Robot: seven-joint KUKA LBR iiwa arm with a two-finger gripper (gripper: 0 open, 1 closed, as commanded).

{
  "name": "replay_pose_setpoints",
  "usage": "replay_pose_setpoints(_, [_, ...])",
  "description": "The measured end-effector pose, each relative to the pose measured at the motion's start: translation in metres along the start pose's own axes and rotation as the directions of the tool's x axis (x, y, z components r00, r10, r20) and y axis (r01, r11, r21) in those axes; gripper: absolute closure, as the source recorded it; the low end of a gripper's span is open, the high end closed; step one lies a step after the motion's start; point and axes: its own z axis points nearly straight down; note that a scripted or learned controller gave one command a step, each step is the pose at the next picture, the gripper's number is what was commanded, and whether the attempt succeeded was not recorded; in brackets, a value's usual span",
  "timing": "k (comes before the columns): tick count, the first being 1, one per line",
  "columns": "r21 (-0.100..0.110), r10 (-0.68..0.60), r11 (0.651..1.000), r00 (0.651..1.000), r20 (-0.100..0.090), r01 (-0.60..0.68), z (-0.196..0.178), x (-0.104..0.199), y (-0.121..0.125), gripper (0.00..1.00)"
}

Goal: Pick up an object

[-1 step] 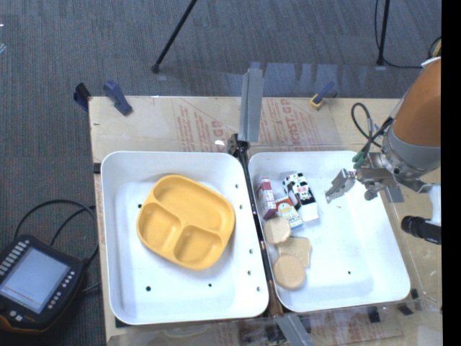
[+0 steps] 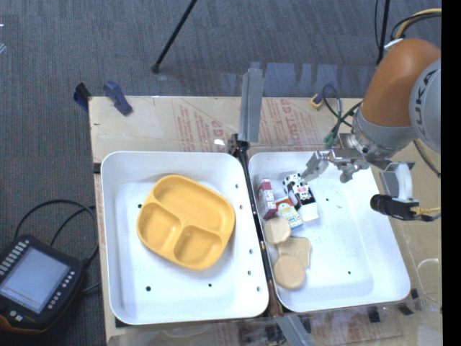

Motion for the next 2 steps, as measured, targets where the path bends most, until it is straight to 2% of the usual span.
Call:
replay_pose_setpoints(1, [-0.002, 0.003, 1.0, 1.0, 0.0, -0.003, 0.1119, -0.0199, 0.0245, 0.0])
replay_pose_setpoints(2, [0.001, 0.003, 1.0, 1.0, -0.002, -0.003, 0.1032, -0.0198, 0.0243, 1.0])
